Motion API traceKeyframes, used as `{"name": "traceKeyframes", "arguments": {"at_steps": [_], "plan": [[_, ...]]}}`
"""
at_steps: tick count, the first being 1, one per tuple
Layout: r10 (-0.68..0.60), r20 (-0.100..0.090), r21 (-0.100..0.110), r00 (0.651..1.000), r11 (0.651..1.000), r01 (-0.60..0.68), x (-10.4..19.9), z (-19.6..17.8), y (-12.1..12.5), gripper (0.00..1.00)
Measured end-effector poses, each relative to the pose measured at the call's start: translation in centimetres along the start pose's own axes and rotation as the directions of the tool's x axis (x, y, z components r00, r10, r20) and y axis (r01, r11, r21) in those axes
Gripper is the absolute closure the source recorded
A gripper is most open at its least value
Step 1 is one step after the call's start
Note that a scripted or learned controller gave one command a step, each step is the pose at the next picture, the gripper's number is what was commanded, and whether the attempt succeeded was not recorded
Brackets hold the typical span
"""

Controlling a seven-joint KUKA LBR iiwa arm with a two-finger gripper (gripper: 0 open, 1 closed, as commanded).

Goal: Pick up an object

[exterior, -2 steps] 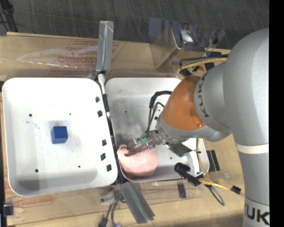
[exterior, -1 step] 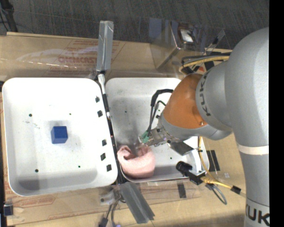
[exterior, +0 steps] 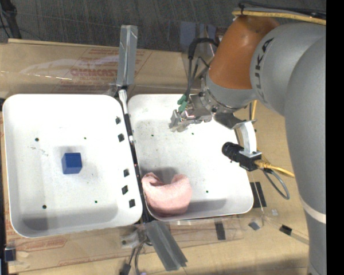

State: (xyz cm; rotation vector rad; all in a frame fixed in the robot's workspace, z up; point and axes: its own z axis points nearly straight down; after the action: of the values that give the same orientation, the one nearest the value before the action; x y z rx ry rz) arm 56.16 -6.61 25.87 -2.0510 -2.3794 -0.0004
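Observation:
A pink soft cloth-like object lies in the right bin, against its near left corner. A small blue cube sits in the left bin, left of its middle. My gripper hangs over the far part of the right bin, well above and behind the pink object. Nothing shows between its tips.
A metal divider with black clips separates the two bins. A grey post rises behind the bins. A black fitting with a yellow cable juts from the arm over the right bin's right edge. Cardboard lies under the bins.

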Motion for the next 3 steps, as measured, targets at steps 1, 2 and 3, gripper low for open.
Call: {"name": "traceKeyframes", "arguments": {"at_steps": [1,2,3], "plan": [[0.0,0.0,0.001,1.0,1.0,0.0,0.0,0.0,0.0,0.0],[0.006,-0.001,0.005,1.0,1.0,-0.006,-2.2,8.4,-7.3,0.0],[-0.131,-0.001,0.0,0.991,0.991,0.131,-2.8,16.7,-8.4,0.0]]}}
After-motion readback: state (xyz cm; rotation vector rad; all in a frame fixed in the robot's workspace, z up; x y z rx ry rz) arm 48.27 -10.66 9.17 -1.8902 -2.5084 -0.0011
